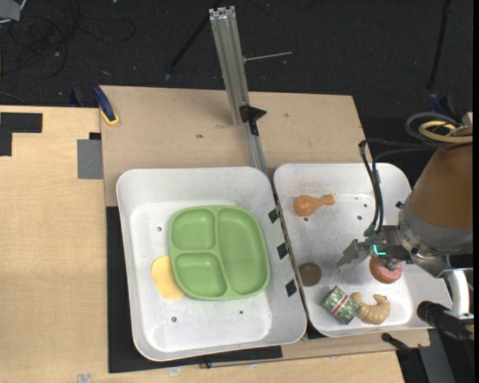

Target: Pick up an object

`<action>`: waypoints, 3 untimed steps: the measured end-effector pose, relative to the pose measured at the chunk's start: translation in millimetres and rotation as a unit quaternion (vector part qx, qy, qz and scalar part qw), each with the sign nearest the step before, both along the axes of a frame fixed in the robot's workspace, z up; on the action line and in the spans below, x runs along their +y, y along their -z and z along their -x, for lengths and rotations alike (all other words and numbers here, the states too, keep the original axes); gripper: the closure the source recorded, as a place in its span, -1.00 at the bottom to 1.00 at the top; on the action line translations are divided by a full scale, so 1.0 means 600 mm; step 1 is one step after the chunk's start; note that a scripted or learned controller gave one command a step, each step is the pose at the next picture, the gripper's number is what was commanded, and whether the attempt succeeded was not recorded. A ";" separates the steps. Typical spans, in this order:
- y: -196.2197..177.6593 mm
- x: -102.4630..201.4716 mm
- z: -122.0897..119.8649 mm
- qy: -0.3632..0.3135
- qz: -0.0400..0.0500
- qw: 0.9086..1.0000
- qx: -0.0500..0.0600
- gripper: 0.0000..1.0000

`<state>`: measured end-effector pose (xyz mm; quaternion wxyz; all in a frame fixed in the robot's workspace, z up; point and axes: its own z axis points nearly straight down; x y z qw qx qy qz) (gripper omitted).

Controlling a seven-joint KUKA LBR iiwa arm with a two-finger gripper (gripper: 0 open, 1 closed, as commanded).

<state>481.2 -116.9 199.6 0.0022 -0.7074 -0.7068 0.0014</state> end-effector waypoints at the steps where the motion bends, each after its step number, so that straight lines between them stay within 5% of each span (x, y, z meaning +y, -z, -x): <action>1: -0.001 0.000 0.000 0.000 0.000 1.000 -0.001 -1.00; 2: 0.103 -0.009 0.006 0.000 -0.001 1.000 0.002 -1.00; 3: 0.178 -0.011 -0.002 0.000 0.003 1.000 -0.010 -1.00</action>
